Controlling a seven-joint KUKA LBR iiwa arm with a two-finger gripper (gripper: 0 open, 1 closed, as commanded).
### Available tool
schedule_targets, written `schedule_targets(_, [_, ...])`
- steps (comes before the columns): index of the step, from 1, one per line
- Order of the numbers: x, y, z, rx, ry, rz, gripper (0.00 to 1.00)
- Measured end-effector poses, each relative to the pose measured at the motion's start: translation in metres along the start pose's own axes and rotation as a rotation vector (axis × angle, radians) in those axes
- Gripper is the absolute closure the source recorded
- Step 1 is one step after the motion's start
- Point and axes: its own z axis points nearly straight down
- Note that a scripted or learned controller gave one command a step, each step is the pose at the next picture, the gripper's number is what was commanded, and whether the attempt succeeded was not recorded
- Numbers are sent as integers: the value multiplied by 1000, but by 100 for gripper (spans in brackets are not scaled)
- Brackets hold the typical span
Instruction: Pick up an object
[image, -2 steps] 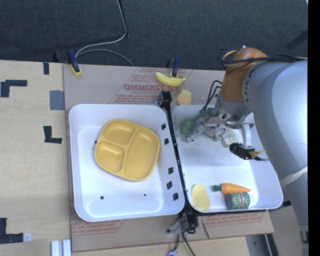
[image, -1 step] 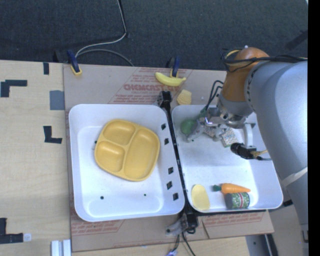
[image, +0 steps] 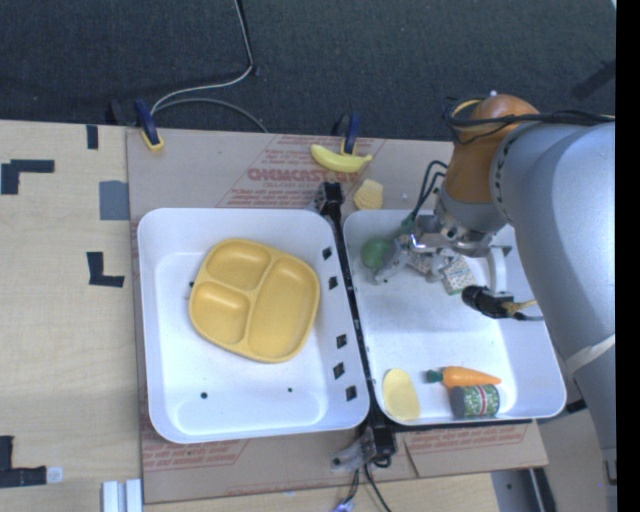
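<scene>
Green object: lies at the far left of the right bin, just left of the gripper.
Nearby: carrot, can and yellow piece along the near edge.
Left bin: holds a yellow divided plate.
Beyond the bins: banana.
Gripper: low beside the green object; opening and hold cannot be told.

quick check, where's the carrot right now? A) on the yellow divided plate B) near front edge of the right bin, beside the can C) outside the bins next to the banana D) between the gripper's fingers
B: the carrot lies by the front wall of the right bin, just above the can, well away from the gripper near that bin's back.
</scene>
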Motion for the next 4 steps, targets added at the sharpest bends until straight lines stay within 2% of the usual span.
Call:
schedule_targets(1, [3,0,0,-2,-8,4,0])
schedule_targets(3, [0,0,0,-1,-2,1,0])
schedule_targets(4, [-9,12,-7,-70,-10,8,0])
